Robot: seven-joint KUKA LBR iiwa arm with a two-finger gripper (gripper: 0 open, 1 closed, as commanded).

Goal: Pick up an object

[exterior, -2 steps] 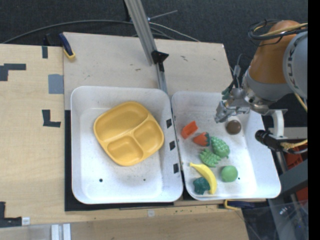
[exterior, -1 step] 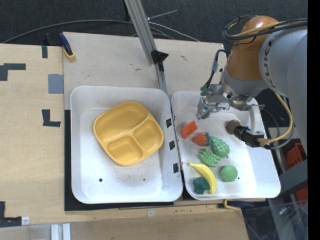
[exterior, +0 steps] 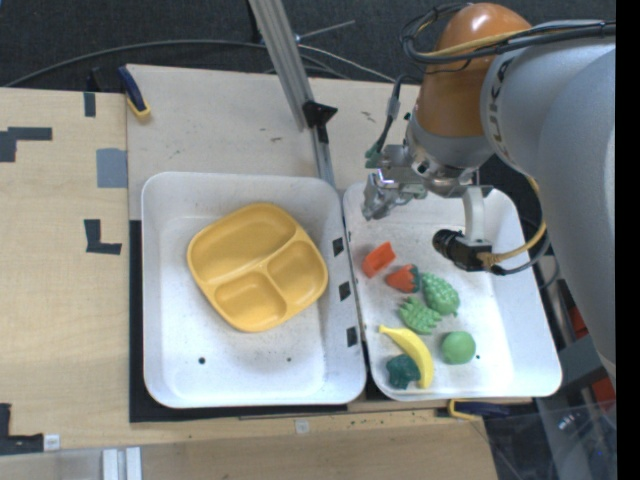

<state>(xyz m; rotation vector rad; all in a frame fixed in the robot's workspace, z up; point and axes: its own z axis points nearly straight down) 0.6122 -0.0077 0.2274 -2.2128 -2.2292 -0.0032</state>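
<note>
Right bin, near to far: banana and green ball, green pieces, strawberry, orange block. Beyond, the gripper hovers at the far corner; whether its jaws are open cannot be told. The isolated orange block appears the easiest target: centre over it, then descend straight.

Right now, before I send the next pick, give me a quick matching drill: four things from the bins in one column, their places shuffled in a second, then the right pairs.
Things:
1. yellow divided plate
2. banana
3. green ball
4. orange block

Places:
A. right bin, near its front edge, beside a dark green piece
B. middle of the left bin
C. right bin, just below the pincer
D. right bin, right of the banana

Pairs: 1-B, 2-A, 3-D, 4-C
</note>
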